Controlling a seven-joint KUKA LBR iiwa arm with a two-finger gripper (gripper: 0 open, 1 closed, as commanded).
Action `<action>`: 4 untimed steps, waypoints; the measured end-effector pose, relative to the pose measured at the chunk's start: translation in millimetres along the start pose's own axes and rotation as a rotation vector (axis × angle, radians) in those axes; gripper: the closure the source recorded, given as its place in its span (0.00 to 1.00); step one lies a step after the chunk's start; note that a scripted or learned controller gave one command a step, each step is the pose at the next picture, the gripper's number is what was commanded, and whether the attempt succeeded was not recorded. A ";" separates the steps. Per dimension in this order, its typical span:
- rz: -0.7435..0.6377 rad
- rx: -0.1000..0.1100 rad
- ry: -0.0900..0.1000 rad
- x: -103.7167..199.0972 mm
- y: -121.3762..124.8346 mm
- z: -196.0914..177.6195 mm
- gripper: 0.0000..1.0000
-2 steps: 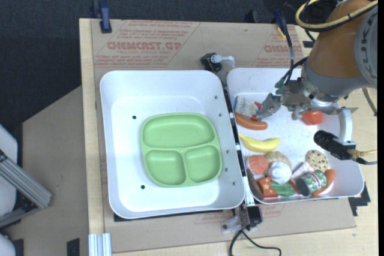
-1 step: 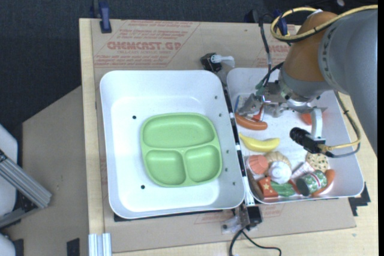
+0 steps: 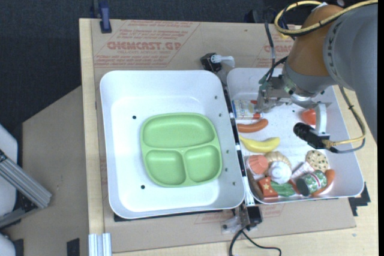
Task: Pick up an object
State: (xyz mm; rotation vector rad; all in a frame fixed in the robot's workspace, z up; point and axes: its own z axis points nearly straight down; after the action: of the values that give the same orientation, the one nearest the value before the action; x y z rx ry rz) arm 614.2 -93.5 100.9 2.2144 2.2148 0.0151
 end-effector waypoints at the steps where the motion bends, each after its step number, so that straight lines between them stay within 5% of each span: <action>1: 0.001 0.000 0.000 0.2 0.0 -9.2 1.00; 3: 0.001 -0.005 -0.001 0.1 1.2 -29.2 1.00; 4: 0.001 -0.004 -0.001 0.1 0.9 -28.5 0.00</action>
State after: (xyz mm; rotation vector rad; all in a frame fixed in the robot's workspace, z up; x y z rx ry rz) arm 614.7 -93.5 129.4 2.2131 2.2112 0.0178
